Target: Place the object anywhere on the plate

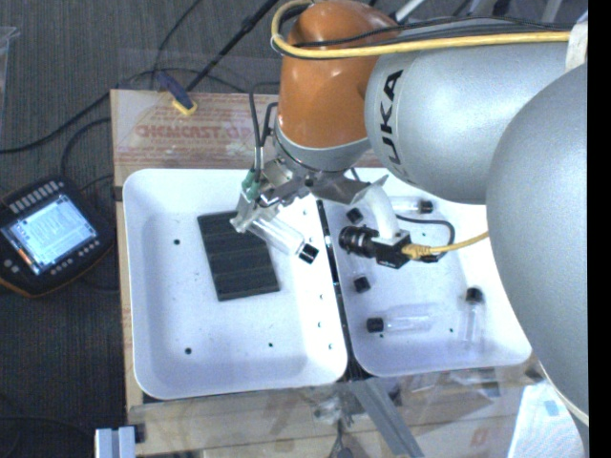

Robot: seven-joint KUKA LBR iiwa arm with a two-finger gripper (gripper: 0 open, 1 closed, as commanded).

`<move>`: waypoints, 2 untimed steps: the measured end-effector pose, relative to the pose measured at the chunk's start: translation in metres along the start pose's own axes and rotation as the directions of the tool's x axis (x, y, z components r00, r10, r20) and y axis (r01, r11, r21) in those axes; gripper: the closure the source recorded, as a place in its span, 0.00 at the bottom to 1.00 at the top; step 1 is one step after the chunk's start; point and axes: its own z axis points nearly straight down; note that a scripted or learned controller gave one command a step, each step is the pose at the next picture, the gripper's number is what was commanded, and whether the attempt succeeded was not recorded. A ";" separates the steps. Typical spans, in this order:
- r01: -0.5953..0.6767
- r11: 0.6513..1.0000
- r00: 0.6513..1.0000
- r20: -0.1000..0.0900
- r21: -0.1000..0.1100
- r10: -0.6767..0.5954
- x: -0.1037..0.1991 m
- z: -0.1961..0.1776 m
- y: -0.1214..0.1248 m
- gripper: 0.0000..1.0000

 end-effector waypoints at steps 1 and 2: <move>0.030 1.000 1.000 0.002 -0.001 -0.030 0.034 -0.106 0.009 1.00; 0.288 0.958 0.958 0.003 0.000 -0.288 0.060 -0.112 0.024 1.00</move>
